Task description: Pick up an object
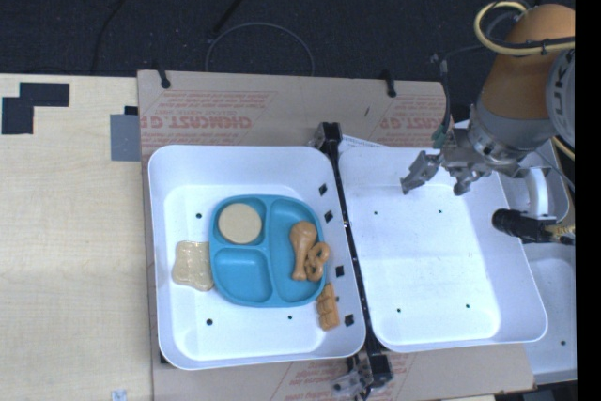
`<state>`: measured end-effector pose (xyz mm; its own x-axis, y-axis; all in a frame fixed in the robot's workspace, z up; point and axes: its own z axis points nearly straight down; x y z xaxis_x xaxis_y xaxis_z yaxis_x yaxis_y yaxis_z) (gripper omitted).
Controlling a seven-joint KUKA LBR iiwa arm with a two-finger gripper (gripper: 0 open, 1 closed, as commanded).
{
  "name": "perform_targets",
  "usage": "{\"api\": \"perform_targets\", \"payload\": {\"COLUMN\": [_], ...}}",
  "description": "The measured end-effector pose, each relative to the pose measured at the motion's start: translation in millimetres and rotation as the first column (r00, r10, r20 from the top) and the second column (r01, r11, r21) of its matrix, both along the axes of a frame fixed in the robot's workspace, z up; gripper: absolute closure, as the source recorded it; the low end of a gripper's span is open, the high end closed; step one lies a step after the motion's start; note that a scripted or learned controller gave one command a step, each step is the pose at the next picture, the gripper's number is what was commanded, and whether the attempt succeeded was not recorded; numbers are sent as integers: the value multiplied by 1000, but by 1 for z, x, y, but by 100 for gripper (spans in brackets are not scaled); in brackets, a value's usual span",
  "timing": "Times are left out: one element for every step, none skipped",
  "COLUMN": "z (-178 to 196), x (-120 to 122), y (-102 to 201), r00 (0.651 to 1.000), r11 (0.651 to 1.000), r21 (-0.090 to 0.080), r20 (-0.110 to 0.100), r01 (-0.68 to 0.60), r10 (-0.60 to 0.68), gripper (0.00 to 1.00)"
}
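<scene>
You're still in approach: the grey two-finger gripper (439,176) hangs spread wide and empty over the right white bin (451,333)'s far edge, so next swing left to the blue divided plastic plate (246,277) holding the tan pretzel-like food piece (308,249) in the left white bin (178,333).

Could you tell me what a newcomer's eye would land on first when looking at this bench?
Most striking is the blue divided plate in the left bin, with a round tan disc in its upper-left compartment and a tan drumstick-like piece in the right one. A pale toast-like piece lies at its left edge. On the right, the orange-banded arm holds its gripper with open fingers above the right bin.
</scene>
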<state>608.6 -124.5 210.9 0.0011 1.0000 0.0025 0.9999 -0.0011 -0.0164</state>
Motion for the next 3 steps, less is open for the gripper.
{"api": "perform_targets", "payload": {"z": [8, -56, -108], "x": [3, 0, -12], "y": [0, 6, 6], "r00": [1000, 1000, 1000], "r11": [1000, 1000, 1000], "r21": [-2, -1, -1], "r20": [13, 7, 9], "r01": [-2, -2, -1], "r10": [2, 2, 1], "gripper": [0, 0, 0]}}
